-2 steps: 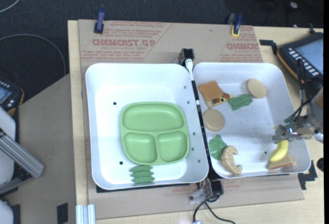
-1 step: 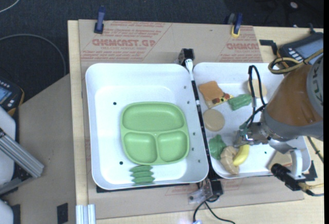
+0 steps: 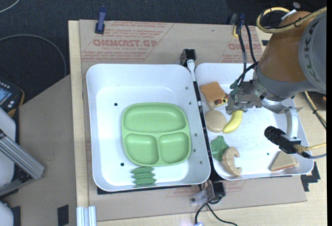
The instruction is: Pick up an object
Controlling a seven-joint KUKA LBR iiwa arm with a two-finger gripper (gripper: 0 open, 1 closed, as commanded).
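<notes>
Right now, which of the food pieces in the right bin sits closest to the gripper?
The yellow banana, lying right under the gripper. The orange block and pale round piece lie further left; the croissant and sandwich wedge are nearer the front edge.

glossy white plastic bins (image 3: 104,131), matt green plastic tray (image 3: 154,133), raw wooden bench (image 3: 124,43)

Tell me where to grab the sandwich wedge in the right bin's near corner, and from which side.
Grip the sandwich wedge across its two long flat faces near the middle, probably coming straight down. It lies apart from other items, but close to the bin's wall, so a sideways approach looks cramped.
</notes>
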